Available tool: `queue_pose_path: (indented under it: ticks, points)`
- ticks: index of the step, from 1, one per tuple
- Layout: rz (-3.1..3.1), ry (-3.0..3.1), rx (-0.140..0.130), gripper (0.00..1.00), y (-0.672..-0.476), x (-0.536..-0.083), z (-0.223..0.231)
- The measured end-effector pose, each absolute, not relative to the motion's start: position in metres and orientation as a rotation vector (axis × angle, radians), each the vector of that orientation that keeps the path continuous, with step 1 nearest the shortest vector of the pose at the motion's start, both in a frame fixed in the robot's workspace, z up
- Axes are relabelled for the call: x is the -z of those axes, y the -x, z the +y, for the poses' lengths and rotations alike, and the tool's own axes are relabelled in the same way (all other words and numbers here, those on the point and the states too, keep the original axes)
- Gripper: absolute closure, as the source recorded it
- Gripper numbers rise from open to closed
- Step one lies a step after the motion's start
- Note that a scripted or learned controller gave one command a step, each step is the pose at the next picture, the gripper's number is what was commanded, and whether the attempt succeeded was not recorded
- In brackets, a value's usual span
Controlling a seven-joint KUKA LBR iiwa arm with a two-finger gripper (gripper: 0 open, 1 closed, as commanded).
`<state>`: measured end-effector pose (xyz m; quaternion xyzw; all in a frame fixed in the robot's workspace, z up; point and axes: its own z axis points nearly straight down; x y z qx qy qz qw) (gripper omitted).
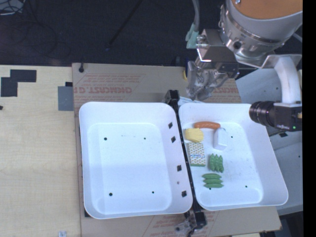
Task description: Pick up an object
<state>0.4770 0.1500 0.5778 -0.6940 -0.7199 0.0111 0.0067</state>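
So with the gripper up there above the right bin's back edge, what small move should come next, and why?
Probably bring the gripper forward and down toward the orange sausage. It hangs over the right bin's back rim, and the sausage is the nearest piece, lying a little apart from the yellow corn.

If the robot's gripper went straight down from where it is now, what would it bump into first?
Probably the far rim of the right bin, near the orange sausage. The gripper hangs above that edge, though depth is hard to judge.
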Motion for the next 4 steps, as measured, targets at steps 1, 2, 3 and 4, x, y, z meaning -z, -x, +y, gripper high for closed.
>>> queue_pose_path:
  ticks: [1,2,3,4]
  points:
    - [-2.256,2.163,-0.040,1.00,-0.477,-0.587,0.150]
    - [-2.259,2.156,-0.046,1.00,-0.478,-0.596,0.151]
    - [-2.262,2.149,-0.051,1.00,-0.478,-0.605,0.151]
    - [-2.264,2.143,-0.056,1.00,-0.479,-0.614,0.152]
